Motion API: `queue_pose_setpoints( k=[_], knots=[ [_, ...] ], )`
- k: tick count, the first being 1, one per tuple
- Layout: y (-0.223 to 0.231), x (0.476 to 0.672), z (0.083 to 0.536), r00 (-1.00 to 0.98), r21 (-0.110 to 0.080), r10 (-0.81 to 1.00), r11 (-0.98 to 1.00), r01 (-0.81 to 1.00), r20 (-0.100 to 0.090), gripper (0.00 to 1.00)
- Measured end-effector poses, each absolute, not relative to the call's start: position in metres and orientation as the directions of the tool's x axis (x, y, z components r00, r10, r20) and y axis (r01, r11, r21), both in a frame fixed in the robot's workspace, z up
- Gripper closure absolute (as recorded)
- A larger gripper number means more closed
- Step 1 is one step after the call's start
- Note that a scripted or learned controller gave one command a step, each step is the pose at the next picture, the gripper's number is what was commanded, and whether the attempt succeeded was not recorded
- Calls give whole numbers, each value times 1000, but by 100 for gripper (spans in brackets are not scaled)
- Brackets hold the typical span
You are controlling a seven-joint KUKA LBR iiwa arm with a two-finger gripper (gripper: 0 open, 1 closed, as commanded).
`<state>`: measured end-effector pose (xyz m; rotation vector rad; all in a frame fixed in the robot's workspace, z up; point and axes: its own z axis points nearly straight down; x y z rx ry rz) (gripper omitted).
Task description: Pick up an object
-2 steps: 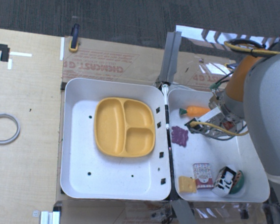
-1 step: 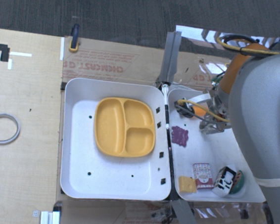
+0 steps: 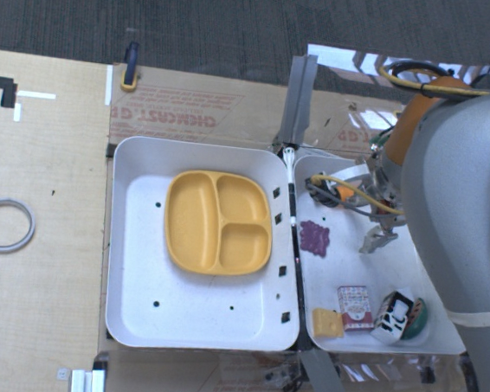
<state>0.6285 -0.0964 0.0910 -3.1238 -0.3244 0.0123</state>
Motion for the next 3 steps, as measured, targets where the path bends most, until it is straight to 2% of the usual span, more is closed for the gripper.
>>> queue_pose_setpoints(
  k=[1,2,3],
  knots=[
    [-113,620,91,957,-1,291,-957,291,-5,0],
    [-113,620,99,955,-2,295,-955,295,-8,100],
    [-83,590,191,959,-1,285,-959,285,-3,100]
  ],
)
